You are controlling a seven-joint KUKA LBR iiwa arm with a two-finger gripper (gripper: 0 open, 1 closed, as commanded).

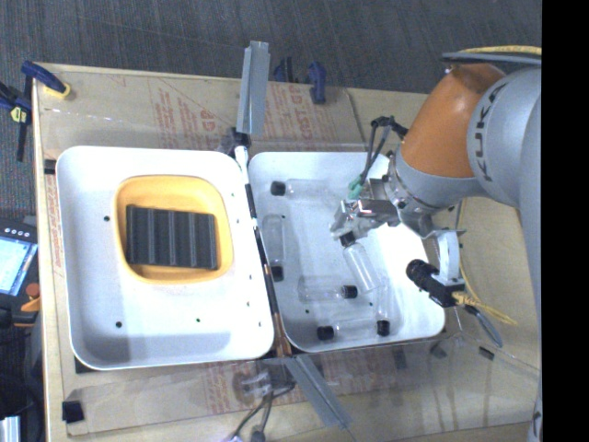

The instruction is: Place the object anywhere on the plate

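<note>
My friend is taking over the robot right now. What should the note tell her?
Gripper: low over the right bin; whether it grips anything cannot be told from the camera view.
Job's things: several clear vials with black caps lie in the right bin; one vial lies just below the gripper. The yellow plate, with its dark ridged centre, sits in the left bin.
Done: nothing is on the plate yet.
Left: pick up a vial, carry it across to the left bin, set it anywhere on the plate.
</note>
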